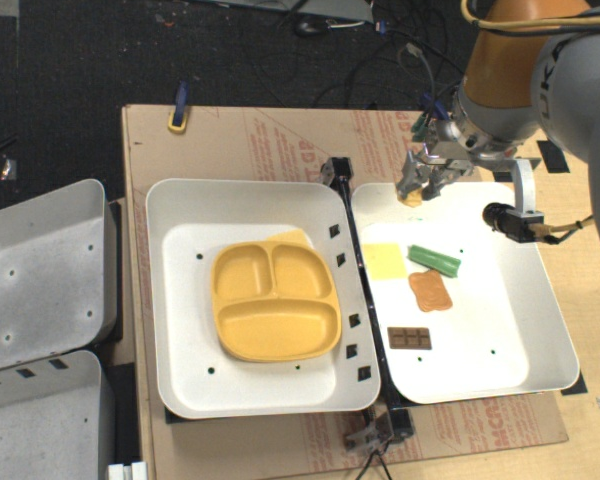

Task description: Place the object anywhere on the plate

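Over the far left corner of the right bin (555,353), the gripper (417,186) hangs from the grey arm (570,58) that reaches in from the right. A small yellowish object (412,197) sits at its fingertips, and the fingers appear to be closed around it — the piece is too small and too hidden by the metal to make out any long axis or which way it points. It lies just above the bin's far rim, well apart from the plate.

The plate (277,301) — a yellow divided tray with two small compartments on the far side and one wide compartment on the near side — rests in the middle of the left bin (175,368).

On the floor of the right bin lie four things. A pale yellow square (384,261) sits near the bin's left wall. Just beside it, a green bar (434,260) lies with its long axis slanting from upper left to lower right. An orange-brown piece (430,291) rests just below the green bar, and a dark brown chocolate bar (410,339) lies nearer the front, its long axis running left to right.
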Robot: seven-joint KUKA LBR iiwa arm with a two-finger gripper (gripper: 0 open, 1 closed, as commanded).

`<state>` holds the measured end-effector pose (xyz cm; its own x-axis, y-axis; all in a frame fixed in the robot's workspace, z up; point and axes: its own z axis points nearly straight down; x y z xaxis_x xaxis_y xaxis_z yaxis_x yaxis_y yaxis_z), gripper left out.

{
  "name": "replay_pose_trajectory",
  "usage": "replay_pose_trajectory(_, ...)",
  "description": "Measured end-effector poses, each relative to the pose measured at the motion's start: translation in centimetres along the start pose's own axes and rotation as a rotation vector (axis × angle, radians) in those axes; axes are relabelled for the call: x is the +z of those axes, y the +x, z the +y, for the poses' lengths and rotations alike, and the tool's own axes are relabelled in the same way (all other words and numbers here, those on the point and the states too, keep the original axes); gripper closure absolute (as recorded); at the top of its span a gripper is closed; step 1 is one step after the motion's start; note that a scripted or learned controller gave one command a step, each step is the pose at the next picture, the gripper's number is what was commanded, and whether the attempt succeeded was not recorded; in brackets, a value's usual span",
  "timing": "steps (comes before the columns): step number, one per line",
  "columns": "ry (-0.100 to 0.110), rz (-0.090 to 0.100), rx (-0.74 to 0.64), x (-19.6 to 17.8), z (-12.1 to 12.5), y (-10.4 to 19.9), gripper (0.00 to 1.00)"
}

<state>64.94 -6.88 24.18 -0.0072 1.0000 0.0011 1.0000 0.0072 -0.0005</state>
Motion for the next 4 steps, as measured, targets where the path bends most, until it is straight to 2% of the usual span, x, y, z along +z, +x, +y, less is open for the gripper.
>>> replay_pose_trajectory(2,0.001,0.000,0.000,-0.6,-2.8,8.7,1.00)
replay_pose_trajectory(3,0.001,0.000,0.000,0.5,-3.5,14.1,1.00)
replay_pose_trajectory(4,0.001,0.000,-0.001,-0.2,-5.2,19.6,1.00)
